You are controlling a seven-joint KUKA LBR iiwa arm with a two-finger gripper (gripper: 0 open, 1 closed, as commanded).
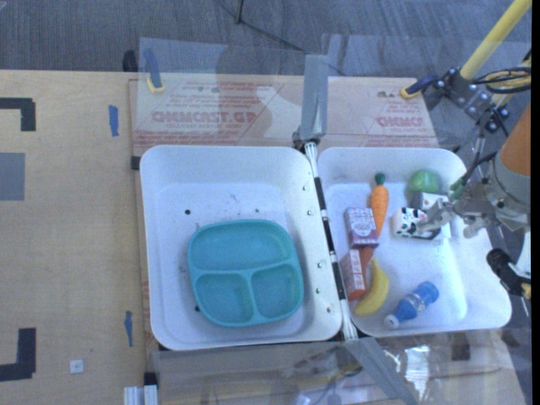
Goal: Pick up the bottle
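The arm (pixel 516 167) is cut off by the right edge. The gripper (pixel 440 216) is blurred, its fingers unreadable. It hides part of a black-and-white toy (pixel 411 223) beneath it.

Red lettering reading "CHEMCAST GP" stands, reversed, on the clear sheet (pixel 211 108) behind the left bin's far edge. A second sheet (pixel 396 112) behind the right bin carries similar red lettering, too small to read.
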